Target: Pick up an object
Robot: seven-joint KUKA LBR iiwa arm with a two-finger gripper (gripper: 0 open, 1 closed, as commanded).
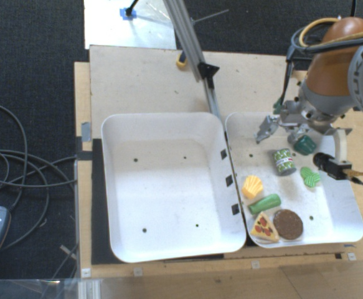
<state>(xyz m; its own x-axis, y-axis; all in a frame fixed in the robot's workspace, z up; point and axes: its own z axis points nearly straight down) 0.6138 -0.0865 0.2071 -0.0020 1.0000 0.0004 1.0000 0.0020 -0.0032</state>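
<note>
Two white bins sit side by side on the worktop: the left bin and the right bin. The right bin holds six small things: a green-labelled can, a ridged green piece, a yellow ridged piece, a green pickle shape, a pizza slice and a brown disc, clustered toward its near edge. The gripper hangs over its far edge; whether its fingers are spread, I cannot tell. A teal shape beneath is hard to identify.
</note>
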